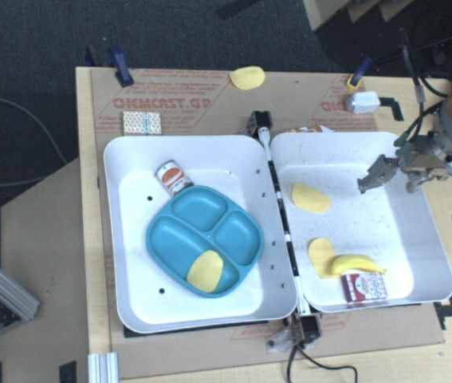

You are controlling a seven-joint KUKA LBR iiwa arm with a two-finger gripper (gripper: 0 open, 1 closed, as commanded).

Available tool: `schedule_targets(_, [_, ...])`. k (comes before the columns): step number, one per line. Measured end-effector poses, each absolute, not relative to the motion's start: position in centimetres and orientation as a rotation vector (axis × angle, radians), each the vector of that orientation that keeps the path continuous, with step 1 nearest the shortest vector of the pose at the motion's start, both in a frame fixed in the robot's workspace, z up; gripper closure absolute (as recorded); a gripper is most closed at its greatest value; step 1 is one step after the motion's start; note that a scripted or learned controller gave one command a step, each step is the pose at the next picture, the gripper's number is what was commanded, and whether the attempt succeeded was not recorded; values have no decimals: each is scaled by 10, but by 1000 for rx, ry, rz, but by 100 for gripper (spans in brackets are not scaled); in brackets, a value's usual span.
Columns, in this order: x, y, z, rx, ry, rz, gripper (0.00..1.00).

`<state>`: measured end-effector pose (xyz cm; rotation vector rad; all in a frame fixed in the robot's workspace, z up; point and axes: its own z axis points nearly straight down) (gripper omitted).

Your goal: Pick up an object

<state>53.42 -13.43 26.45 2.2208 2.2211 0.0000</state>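
Most of my arm is cut off at the right edge of the view; what shows is the grey wrist and my gripper (pixel 393 178), hanging over the upper right part of the right bin (pixel 353 154). Its two dark fingers (pixel 373 175) stand spread apart with nothing between them, so I hold nothing.

Below me in that bin lie four things. One yellow oval piece (pixel 311 198) sits near the bin's left wall, well apart from my fingers. A second yellow piece (pixel 319 254) lies lower down, partly covered by a banana (pixel 357 264) that touches it. Just beside the banana, at the bin's front rim, is a small red and white packet (pixel 364 288); its print is too small to read.

The left bin (pixel 130 214) holds a blue divided plate (pixel 203 240) with three compartments. One yellow rounded piece (pixel 205 271) rests in the nearest compartment. A small red and white can (pixel 174 178) lies on its side just beyond the plate's far edge; I cannot read its label.

On the bench outside the bins are one more yellow oval (pixel 247 77) near the far edge and a small patterned packet (pixel 142 122) by the left bin's far corner.
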Motion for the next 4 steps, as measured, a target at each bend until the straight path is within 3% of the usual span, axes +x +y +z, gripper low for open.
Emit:
schedule_targets(1, [528,-126,188,2222,2221,-1,0])
schedule_targets(2, [506,-98,119,2223,2222,-1,0])
schedule_targets(3, [484,-95,84,2222,2221,0,0])
schedule_targets(4, [479,-100,85,2222,2222,1,0])
